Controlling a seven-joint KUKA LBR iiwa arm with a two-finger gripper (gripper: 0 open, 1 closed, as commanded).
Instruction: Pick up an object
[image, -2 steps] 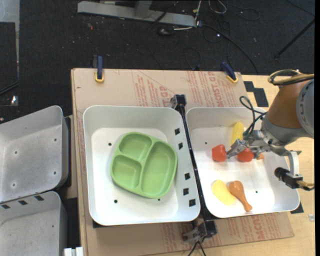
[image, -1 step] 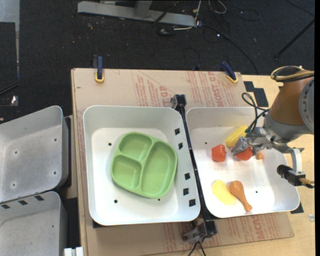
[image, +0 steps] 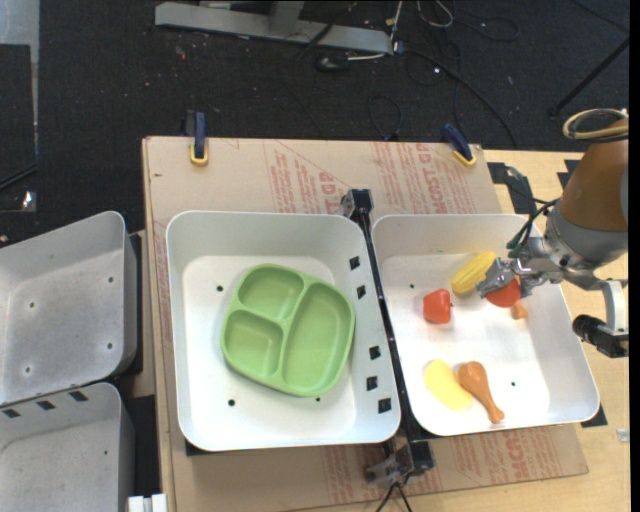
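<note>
Nearest to us, at the bench's front edge, sits a small black clamp (image: 400, 462) where the two bins meet, and we take the divider (image: 375, 300) running up from it as our landmark. Left of the divider lies the left bin (image: 190, 400), and in it the biggest item, a green plate (image: 288, 330) with three compartments, lying flat. Right of the divider is the right bin (image: 560, 390), holding the toys. Near its front, just right of the divider, a pale yellow piece (image: 445, 385) touches an orange drumstick (image: 480, 390). Farther back, a red block (image: 437, 306) stands alone, and beyond it a yellow corn cob (image: 472, 272) lies tilted. The gripper (image: 500, 285) comes in from the far right and rests low beside the cob, over a red piece (image: 505, 293) with a small orange bit (image: 519, 312) just beside it. We cannot tell whether its fingers are apart or together, nor whether the red piece is between them.

We judge that red piece, well right of the divider toward the bin's back, to be the target. It looks like hollow plastic: light, stiff, smooth and likely slippery. We would take it across its widest middle, clear of the cob
</note>
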